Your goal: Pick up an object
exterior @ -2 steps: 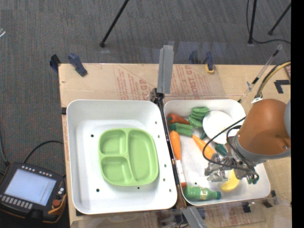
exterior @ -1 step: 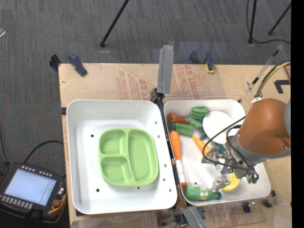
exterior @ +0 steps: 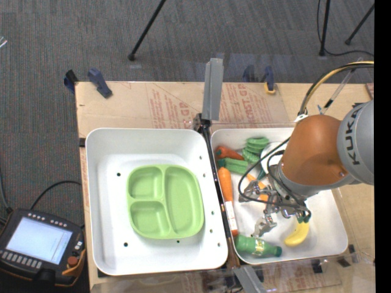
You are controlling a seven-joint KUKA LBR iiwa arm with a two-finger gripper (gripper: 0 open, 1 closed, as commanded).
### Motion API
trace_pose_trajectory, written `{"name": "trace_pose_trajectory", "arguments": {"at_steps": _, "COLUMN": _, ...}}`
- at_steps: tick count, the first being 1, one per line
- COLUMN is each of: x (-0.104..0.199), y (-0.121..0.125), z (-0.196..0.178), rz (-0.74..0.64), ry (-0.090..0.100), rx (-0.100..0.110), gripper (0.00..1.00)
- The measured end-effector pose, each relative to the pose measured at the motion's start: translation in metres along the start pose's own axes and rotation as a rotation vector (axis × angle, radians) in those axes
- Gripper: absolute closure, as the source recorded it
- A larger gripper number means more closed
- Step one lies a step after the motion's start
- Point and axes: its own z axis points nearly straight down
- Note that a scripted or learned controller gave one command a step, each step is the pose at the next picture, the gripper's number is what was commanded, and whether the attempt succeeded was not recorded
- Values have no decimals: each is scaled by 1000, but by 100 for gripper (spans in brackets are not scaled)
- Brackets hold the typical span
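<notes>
My gripper [exterior: 280, 220] hangs low over the right bin [exterior: 335, 224], near its front middle, below the orange-banded wrist. Its fingers look spread and open, with nothing between them. A yellow banana [exterior: 297, 235] lies just to the front right of the gripper. In front of it, a green bottle [exterior: 258, 245] lies on its side against the bin's front wall. A long orange carrot [exterior: 225, 185] lies along the bin's left wall. The arm hides part of the bin's middle.
Green toy vegetables [exterior: 256, 145] and a small orange-red piece [exterior: 229, 153] sit at the back of the right bin. The left bin [exterior: 104, 163] holds a light green divided plate [exterior: 165, 201]. A grey post [exterior: 213, 96] stands behind the bins' shared edge.
</notes>
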Motion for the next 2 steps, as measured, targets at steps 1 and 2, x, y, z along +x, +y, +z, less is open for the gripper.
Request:
{"name": "trace_pose_trajectory", "arguments": {"at_steps": 1, "x": -44, "y": -2, "z": -1, "rz": 118, "ry": -1, "rx": 1, "gripper": 0}}
{"name": "trace_pose_trajectory", "arguments": {"at_steps": 2, "x": -45, "y": 0, "z": -11, "rz": 112, "ry": -4, "rx": 1, "gripper": 100}}
